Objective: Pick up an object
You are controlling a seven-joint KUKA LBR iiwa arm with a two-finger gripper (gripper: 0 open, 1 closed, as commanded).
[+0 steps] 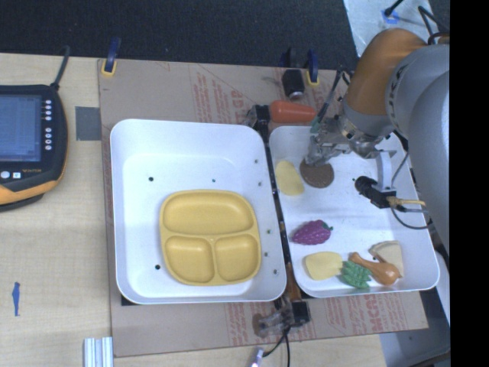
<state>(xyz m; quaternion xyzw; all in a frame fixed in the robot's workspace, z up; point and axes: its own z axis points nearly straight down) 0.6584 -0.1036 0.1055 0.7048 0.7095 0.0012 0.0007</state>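
My gripper (316, 162) hangs over the upper left part of the right bin (359, 205), directly above a brown round object (319, 177). A pale yellow piece (289, 178) lies just left of it. Lower in the same bin lie a purple grape bunch (311, 232), a yellow piece (323, 265), a green and orange toy (365, 271) and a tan wedge (388, 251).
The left bin (137, 205) holds a yellow divided tray (210, 235). A tablet controller (27, 140) sits on the bench at the far left. An orange-handled tool (290, 112) lies just behind the bins. The arm's body (412, 113) fills the right side.
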